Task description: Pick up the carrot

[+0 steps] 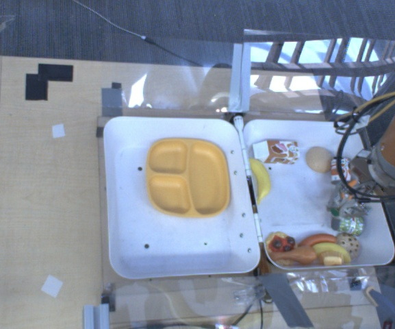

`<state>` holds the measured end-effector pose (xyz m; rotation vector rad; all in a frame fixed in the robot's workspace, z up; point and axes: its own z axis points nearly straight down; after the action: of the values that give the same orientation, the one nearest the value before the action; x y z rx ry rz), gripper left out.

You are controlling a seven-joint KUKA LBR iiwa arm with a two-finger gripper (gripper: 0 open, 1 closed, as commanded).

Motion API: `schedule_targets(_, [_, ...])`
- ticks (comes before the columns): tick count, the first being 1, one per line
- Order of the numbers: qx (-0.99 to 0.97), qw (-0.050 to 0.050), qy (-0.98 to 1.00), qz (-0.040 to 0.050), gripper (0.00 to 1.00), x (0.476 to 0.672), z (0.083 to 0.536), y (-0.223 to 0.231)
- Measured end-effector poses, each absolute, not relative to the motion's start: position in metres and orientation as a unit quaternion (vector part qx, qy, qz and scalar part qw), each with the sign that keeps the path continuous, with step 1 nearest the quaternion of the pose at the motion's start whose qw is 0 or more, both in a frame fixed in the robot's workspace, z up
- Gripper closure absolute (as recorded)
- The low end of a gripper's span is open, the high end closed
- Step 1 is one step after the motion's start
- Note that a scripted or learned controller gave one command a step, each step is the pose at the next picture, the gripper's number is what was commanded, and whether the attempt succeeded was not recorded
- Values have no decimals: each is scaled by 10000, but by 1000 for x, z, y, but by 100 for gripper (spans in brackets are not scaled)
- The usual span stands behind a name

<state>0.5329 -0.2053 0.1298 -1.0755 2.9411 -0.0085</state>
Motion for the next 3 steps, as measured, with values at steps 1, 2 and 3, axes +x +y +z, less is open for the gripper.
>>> schedule_targets(1, [-2996,50,9541,-17,100,538,116,-202])
schedule_targets(2, [-3911,80,9203,-41,100,548,91,-105])
schedule_targets(3, [-5164,58,8563,-39,100,578,190,-152])
